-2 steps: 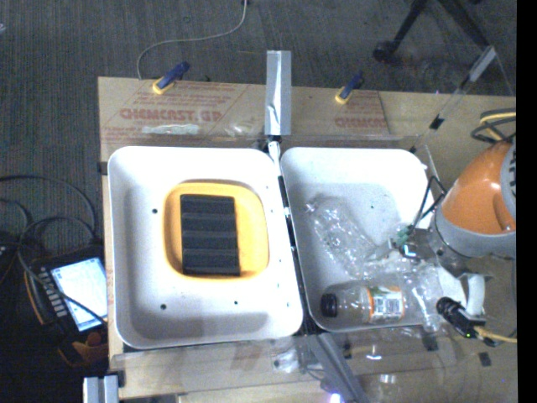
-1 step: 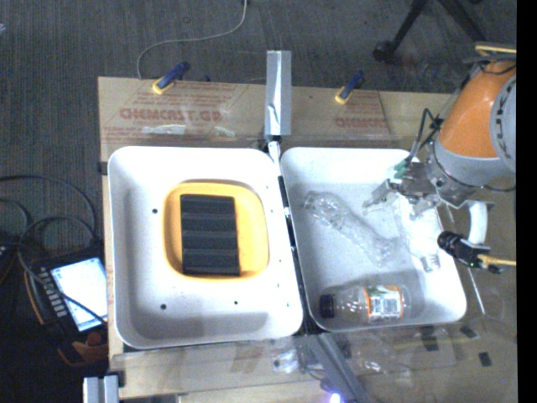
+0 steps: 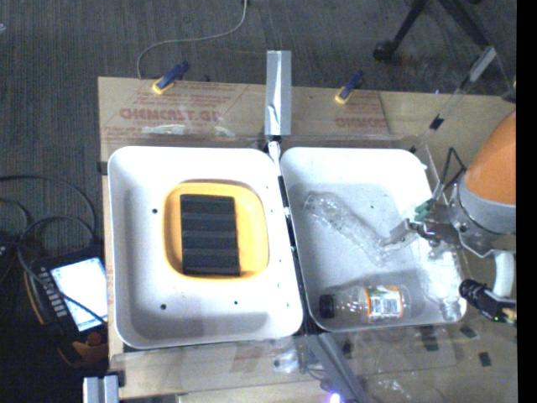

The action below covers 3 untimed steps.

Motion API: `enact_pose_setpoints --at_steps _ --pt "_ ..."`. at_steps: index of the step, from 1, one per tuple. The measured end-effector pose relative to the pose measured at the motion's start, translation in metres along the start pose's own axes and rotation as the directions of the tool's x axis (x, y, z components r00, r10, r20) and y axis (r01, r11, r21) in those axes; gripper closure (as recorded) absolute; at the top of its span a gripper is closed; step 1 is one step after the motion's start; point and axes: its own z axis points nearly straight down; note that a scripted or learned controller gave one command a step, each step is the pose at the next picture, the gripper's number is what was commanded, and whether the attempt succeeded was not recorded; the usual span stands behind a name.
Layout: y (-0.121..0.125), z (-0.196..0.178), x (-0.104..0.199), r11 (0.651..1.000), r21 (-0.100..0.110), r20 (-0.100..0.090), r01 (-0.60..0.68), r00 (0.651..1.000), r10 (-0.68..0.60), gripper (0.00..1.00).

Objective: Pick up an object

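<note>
your gripper [image 3: 417, 222] hovered over the right bin [image 3: 336, 168], above the bottle [image 3: 369, 302]; its grip possibly unreadable, i cannot tell.

Even, moderately bright overhead light falls on the 2 white bins, the left bin [image 3: 134, 250] and the right bin [image 3: 361, 170], which look nearly washed out. The carpet floor [image 3: 75, 32] around them is dim and grainy. Shadows are soft and short. A clear plastic bottle [image 3: 340, 217] shows pale glints. The orange arm band [image 3: 499, 170] at the right edge is blurred.
</note>
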Motion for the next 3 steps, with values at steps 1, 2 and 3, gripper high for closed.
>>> enact_pose_setpoints --at_steps 1,2,3 --pt "0.008 0.102 -0.021 0.985 -0.014 0.0 0.17 0.985 -0.17 0.0" --pt "0.009 0.094 -0.02 0.985 -0.014 -0.003 0.172 0.985 -0.172 1.0" --pt "0.037 -0.002 0.023 0.971 -0.004 0.0 0.239 0.971 -0.239 1.0"
